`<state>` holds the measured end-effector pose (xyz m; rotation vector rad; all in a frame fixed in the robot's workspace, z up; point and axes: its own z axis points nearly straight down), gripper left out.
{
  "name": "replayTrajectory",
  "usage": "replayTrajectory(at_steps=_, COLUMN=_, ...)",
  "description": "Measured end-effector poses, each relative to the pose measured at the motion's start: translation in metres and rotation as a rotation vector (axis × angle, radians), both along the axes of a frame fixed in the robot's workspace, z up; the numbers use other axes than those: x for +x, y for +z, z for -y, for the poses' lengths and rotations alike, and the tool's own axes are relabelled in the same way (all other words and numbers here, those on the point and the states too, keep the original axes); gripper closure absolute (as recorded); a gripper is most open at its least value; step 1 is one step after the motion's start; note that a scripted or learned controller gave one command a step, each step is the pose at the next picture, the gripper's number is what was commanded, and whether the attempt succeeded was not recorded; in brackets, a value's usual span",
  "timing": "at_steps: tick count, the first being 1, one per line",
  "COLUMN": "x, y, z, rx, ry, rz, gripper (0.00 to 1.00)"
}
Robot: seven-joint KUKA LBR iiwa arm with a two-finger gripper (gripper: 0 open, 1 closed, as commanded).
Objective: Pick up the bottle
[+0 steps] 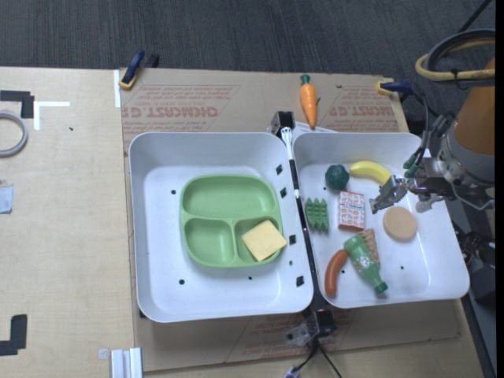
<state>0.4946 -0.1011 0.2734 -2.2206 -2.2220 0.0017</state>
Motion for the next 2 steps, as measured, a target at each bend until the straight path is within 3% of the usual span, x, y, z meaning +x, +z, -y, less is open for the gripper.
replayTrajectory(at_steps=1, x=0.000, y=0.009, z=0.000, rx=-0.001, ry=-0.001, rz=0.000, gripper=1.00)
replayTrajectory(at_steps=2, x=-0.017, y=0.034, z=0.075, rx=-0.001, ry=0.257, rz=0.002, gripper=1.00)
